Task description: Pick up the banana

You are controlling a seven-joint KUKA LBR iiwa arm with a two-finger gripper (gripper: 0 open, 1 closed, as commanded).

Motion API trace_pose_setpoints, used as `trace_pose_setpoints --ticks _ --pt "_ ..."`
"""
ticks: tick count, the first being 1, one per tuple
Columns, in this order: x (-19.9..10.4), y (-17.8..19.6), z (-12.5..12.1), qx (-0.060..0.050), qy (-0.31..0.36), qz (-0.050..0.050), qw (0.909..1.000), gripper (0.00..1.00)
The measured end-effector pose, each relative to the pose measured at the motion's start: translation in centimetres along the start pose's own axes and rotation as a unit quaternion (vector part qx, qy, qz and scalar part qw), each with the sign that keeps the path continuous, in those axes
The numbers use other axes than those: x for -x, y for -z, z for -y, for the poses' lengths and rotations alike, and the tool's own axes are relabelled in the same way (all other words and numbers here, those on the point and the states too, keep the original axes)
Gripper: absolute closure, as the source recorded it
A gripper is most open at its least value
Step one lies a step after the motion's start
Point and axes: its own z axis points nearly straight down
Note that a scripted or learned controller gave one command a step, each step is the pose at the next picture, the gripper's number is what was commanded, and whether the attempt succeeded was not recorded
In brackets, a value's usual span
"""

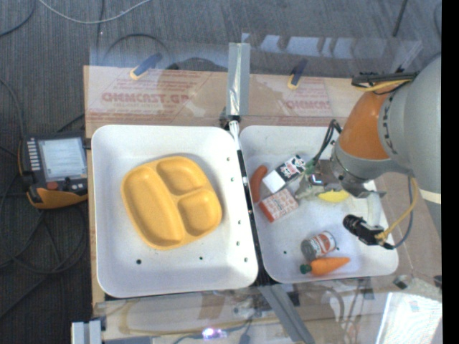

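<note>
Pincer [313,183] is down in the right bin, banana [333,196] peeking out just right of it. Can't tell its grip state. Looks like the grab step; next it needs a clean lift.

Two white bins [172,282]. In the left, a yellow-orange divided tray [172,201]. In the right: yellow banana [333,196], orange carrot [330,265] with green tip, red-and-white checked box [278,205], black-and-white spotted carton [290,167], red sausage shape [257,183], grey can [319,245] with red label. Grey arm [419,124], orange band.
</note>
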Motion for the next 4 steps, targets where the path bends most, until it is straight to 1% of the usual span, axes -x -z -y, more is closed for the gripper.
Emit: trace_pose_setpoints --ticks 1,2,3,4 --pt "0.0 0.8 0.0 -0.001 0.000 0.000 1.0000 1.00" --pt "-1.6 -0.1 -2.5 -0.002 0.013 -0.001 0.9999 1.00" --pt "-1.7 -0.2 -2.5 -0.001 0.014 -0.001 0.9999 0.00" --pt "2.1 0.2 0.3 0.001 0.058 -0.008 0.9983 0.00"
